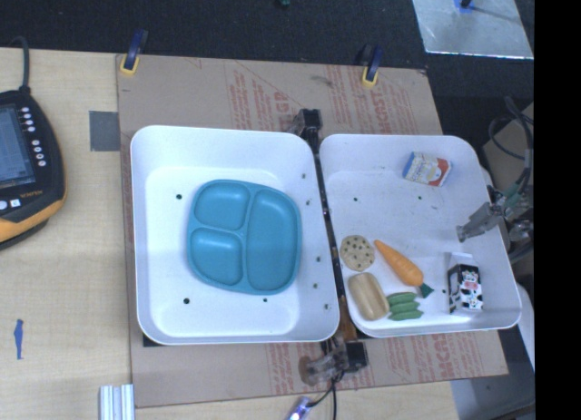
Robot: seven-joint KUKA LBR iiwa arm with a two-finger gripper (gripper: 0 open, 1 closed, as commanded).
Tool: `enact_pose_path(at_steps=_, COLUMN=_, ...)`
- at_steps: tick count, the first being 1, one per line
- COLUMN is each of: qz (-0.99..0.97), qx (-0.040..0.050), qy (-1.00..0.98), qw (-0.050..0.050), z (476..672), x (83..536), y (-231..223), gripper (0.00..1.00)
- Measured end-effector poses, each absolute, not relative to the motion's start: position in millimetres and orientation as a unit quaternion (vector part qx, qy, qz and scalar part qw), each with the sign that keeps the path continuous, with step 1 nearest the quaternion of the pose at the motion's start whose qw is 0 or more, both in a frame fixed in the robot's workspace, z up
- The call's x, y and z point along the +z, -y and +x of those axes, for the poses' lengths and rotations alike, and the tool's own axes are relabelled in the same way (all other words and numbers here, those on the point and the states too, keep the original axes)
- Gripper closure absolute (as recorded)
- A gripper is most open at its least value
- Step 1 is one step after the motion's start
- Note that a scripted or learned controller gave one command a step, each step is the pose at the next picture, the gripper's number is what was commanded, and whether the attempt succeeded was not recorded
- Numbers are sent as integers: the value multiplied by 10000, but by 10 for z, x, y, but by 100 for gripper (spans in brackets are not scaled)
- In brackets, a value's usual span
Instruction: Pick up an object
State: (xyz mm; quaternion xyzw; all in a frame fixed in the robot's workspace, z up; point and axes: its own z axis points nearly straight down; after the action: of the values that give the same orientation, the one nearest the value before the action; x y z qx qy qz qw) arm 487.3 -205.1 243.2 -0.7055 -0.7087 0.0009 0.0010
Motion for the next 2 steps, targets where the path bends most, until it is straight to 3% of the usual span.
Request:
enact_pose_path(at_steps=1, qz=-7046, qx=14, qy=7096, qw=14, z=4913, x=1724, y=1562, gripper=0)
enact_pose_path(at_steps=2, qz=-7050, qx=3, qy=7092, qw=2, z=5096, x=931, y=1140, gripper=0)
